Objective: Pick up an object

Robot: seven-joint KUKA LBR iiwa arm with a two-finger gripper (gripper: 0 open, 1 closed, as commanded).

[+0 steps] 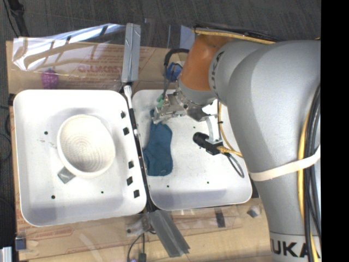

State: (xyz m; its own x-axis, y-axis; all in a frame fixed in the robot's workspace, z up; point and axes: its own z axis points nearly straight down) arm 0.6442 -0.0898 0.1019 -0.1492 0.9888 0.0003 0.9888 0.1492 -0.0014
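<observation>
- My gripper [161, 113] sits just above the centre of the frame, low over the upper left part of the right bin [218, 192].
- Directly beneath it lies the blue cloth [158, 149], a crumpled dark-blue piece stretched along the left side of that bin, its upper end right at my fingertips and its lower end trailing toward the bottom of the frame.
- I cannot tell whether my jaws are spread or pressed together; the metal parts at the tip are too small and cluttered to read.
- The cloth lies flat on the bin floor, so as I judge it nothing has been lifted yet: the pick is at the approach or grasp stage, not finished.
- What I judge is left: get a firm pinch on the upper end of the cloth, then raise it clear of the bin.
- In the left bin [32, 201], toward the left of the frame, a white bowl [86, 144] rests with a small grey piece [65, 175] at its lower left edge; both are well apart from my gripper.
</observation>
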